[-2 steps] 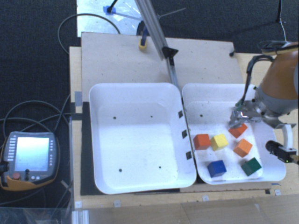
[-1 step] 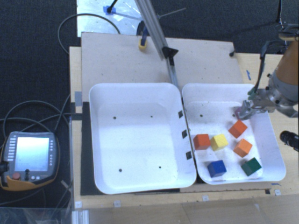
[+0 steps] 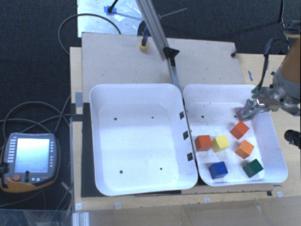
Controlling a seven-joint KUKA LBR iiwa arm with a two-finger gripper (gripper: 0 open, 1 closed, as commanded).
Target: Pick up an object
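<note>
Far left, off the bench on dark carpet: teach pendant [image 3: 29,161] with lit screen, cables looping around it. On the bench [image 3: 75,126], a pale board [image 3: 117,60] under the rear of two white bins.

Left bin [image 3: 101,98]: bare white floor with a few small dark dots. Along the shared wall between the bins, three small black tabs [image 3: 185,134]. Above, a grey metal pole [image 3: 153,20] slanting down from the top edge toward the gap between the bins; yellow and blue clamp [image 3: 144,39] just left of it at the board's rear edge.

Right bin [image 3: 281,171]: six blocks, all in the front half. Red-orange block [image 3: 203,142] near the left wall, touching or just beside the yellow block [image 3: 220,143]. Blue block [image 3: 218,169] near the front edge, apart from the others. Orange block [image 3: 240,129] toward the right wall; lighter orange block [image 3: 244,149] just in front of it; green block [image 3: 253,167] near the front right corner.

Gripper [image 3: 245,111] low over the right bin, just behind the orange block, reaching in from the right edge. Blurred at the tips: cannot tell whether apart or together; nothing visibly between them. Grey arm [image 3: 288,81] with orange band behind it.
</note>
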